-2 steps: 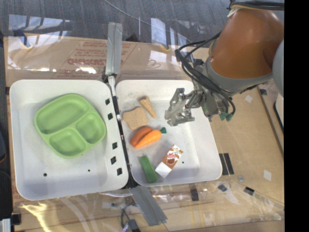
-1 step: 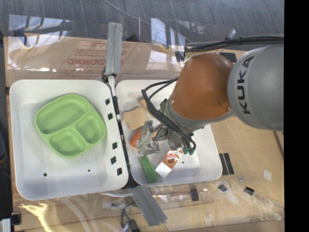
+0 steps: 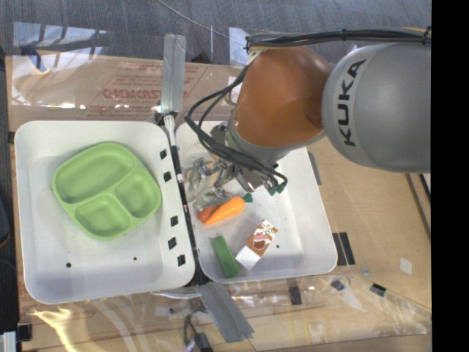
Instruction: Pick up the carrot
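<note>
The left bin (image 3: 37, 218) holds a light green plate (image 3: 106, 189) with three compartments, lying toward the bin's upper middle and turned at a slant. A grey strip (image 3: 174, 79) runs down from the far edge to where the two bins meet, and a row of small black marks follows that dividing rim. Just past the divider, in the right bin (image 3: 311, 251), the carrot (image 3: 222, 211) lies on the white floor, orange, with its thicker end pointing up and to the right toward a small green tip. Below it a green stick-shaped piece (image 3: 224, 256) lies near the front wall, and just beside that sits a small white and brown carton (image 3: 256, 246), tilted. The gripper (image 3: 212, 182) (a tangle of metal parts under the wrist) hangs directly above the carrot's upper left side, close to it; whether its fingers are apart or together cannot be told. Above it the orange band (image 3: 282, 97) and the grey arm (image 3: 381, 108) marked KUKA reach in from the right, with black cables (image 3: 212, 108) looping beside the wrist.
</note>
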`<move>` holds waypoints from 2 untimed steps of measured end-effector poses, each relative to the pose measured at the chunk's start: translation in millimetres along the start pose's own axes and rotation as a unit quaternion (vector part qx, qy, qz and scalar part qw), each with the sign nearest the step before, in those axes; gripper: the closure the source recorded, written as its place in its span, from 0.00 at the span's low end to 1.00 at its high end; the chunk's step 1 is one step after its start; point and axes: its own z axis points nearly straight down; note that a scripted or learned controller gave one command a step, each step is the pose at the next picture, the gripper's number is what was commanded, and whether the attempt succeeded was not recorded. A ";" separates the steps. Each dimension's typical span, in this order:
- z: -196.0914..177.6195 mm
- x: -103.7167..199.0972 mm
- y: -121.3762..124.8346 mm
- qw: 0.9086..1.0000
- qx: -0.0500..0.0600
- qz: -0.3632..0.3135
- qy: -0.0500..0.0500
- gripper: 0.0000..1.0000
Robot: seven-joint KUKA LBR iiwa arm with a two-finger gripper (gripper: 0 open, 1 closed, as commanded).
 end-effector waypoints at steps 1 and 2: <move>-14.8 11.3 -53.9 0.997 0.000 0.079 0.001 1.00; -28.1 33.8 -83.8 0.979 0.001 0.205 0.000 1.00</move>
